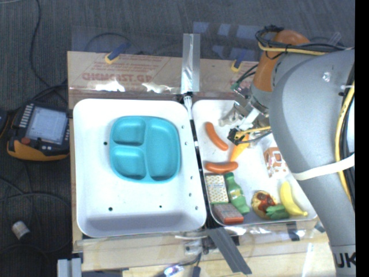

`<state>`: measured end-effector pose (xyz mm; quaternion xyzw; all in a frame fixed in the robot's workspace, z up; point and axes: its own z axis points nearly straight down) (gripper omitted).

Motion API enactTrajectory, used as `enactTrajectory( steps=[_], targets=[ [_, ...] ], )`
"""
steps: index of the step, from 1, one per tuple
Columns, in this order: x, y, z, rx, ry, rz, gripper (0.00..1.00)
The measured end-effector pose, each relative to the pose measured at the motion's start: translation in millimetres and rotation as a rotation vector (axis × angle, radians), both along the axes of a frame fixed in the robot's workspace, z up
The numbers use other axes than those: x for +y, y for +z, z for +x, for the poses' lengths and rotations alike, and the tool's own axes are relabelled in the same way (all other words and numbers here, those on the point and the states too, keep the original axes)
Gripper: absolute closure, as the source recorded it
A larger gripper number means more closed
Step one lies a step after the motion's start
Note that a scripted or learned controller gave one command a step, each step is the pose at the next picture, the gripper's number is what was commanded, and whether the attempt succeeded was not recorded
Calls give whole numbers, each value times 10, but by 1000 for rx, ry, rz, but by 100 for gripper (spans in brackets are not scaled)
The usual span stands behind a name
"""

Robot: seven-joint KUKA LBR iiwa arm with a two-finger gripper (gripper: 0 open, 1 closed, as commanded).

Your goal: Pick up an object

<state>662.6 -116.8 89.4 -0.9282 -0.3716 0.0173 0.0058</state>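
The hand (pixel 245 120) hovers low at the far end of the right bin (pixel 199 154); whether it's apart or together, I can't tell. Just left, a sausage (pixel 217 136) lies beside it; an orange carrot (pixel 237 152) sits directly beneath.

Red print runs along the cardboard sheet (pixel 135 74) behind the bins, well to the left of the pincer (pixel 242 117), but it reads reversed and too faint to make out. On the arm (pixel 314 126), at the lower right far below the pincer, the dark letters "UK" (pixel 345 261) show, cut off at the edge.
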Motion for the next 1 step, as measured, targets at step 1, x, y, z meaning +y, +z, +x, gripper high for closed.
enactTrajectory(
  steps=[1],
  targets=[
    [38,57,37,-13,6,0,100]
  ],
)
